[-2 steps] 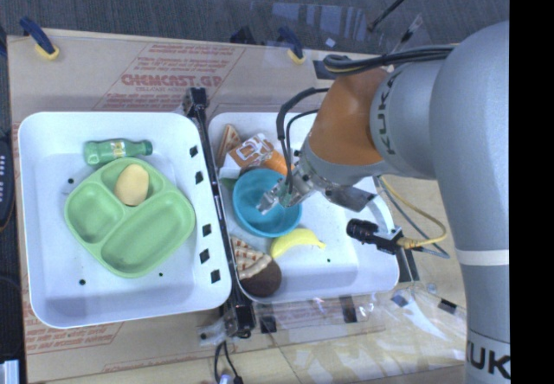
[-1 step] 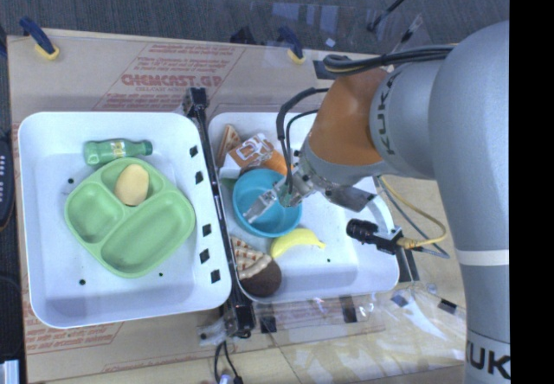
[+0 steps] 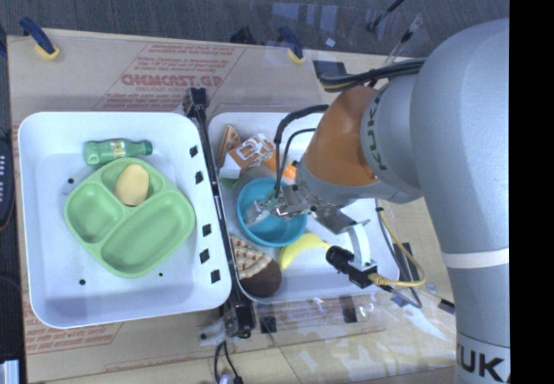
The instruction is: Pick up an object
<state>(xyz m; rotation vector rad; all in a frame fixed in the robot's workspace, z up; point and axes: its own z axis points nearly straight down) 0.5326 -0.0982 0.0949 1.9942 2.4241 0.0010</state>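
A: We see the arm [image 3: 407, 140] reaching in from the right, its gripper [image 3: 264, 211] lowered into the blue bowl [image 3: 270, 216] in the right bin [image 3: 363, 283]. Why there?

B: We judge the bowl to be the pick target: it sits mid-bin, with an open rim a finger can hook. The metal fingers lie over its inner wall, but we cannot tell whether they are parted or closed on it.

A: What crowds the bowl?

B: A banana [image 3: 301, 247] touches its near-right edge; a waffle cone [image 3: 244, 259] and a brown ball [image 3: 262, 279] lie just nearer. A snack packet [image 3: 253, 150] and an orange piece [image 3: 284, 173] lie on its far side. We expect these neighbours to hamper a clean lift.

A: And the left bin [image 3: 43, 227]?

B: It holds a green tray [image 3: 138, 222] carrying a potato [image 3: 132, 184], with a green bottle [image 3: 117, 150] just beyond, well apart from the gripper.
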